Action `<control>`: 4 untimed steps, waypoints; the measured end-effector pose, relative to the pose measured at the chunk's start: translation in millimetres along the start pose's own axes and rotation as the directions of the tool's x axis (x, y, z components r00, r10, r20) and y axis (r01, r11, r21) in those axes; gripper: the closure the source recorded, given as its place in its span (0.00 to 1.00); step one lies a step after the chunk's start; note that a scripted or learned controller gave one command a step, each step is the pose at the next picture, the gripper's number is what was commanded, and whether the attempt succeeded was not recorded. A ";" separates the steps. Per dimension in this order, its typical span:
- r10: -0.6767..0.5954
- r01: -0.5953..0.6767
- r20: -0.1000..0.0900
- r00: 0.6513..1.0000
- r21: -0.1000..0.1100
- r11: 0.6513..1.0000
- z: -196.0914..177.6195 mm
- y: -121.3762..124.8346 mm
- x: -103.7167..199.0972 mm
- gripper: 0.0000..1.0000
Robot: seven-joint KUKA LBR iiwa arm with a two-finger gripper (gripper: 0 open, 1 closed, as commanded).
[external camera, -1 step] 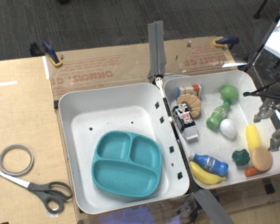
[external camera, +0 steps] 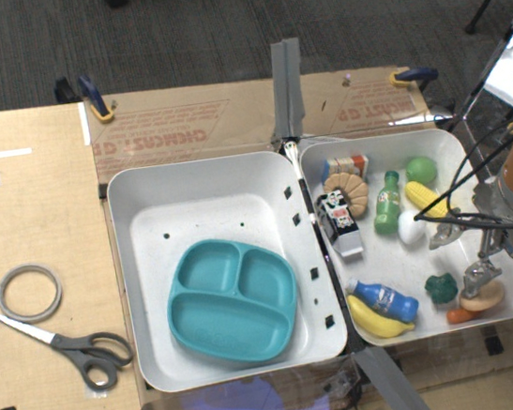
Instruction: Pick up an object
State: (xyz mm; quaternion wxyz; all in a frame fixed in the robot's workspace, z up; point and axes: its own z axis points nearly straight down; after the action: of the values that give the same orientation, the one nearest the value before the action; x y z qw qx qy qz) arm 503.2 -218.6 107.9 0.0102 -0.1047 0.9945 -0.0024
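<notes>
My gripper (external camera: pixel 463 256) hangs over the right side of the right bin (external camera: pixel 372 138), open, with nothing between its fingers. One fingertip (external camera: pixel 444 237) is close to a white egg-shaped piece (external camera: pixel 412 230). The other fingertip (external camera: pixel 479 275) is just above a tan round piece (external camera: pixel 484 299). Nearby lie a dark green broccoli toy (external camera: pixel 441 288), an orange carrot (external camera: pixel 460 316), a yellow corn (external camera: pixel 425 196), a green ball (external camera: pixel 420 170) and a green bottle (external camera: pixel 387 205).
The right bin also holds a banana (external camera: pixel 379 320), a blue bottle (external camera: pixel 388 299), a black-and-white carton (external camera: pixel 339 221), a ridged cookie (external camera: pixel 347 191) and a small can (external camera: pixel 346 166). A teal divided plate (external camera: pixel 233 300) lies in the left bin (external camera: pixel 187 185). Scissors (external camera: pixel 73 348) and a tape ring (external camera: pixel 29 291) sit on the bench.
</notes>
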 end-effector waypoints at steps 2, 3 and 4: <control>-0.174 0.174 -0.017 0.985 -0.010 0.985 15.5 110.3 -12.1 0.00; -0.131 0.131 -0.017 0.991 -0.009 0.991 15.5 113.6 -6.1 0.00; -0.207 0.207 -0.014 0.978 -0.004 0.978 14.1 118.3 -8.3 0.00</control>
State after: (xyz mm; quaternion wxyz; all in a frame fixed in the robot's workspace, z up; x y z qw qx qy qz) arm 487.0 -101.2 93.2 0.0026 -0.2078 0.9782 -0.0032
